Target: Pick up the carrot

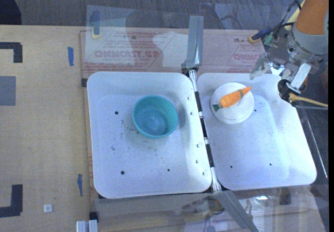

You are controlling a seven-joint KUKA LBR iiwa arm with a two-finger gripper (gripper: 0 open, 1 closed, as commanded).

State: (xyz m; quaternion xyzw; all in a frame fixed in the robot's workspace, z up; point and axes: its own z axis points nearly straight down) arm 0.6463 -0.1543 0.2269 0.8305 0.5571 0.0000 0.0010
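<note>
Orange carrot lies on a white dish in the right bin. Gripper hovers nearby, fingers' state unclear. Approach step; next: centre over carrot, descend.

Carrot: orange, green stub at lower-left end; lies tilted across a white round dish. Right bin, upper-left area.

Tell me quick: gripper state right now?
Gripper: cannot be told; it holds nothing visible. Carrot lies on the white plate.
</note>
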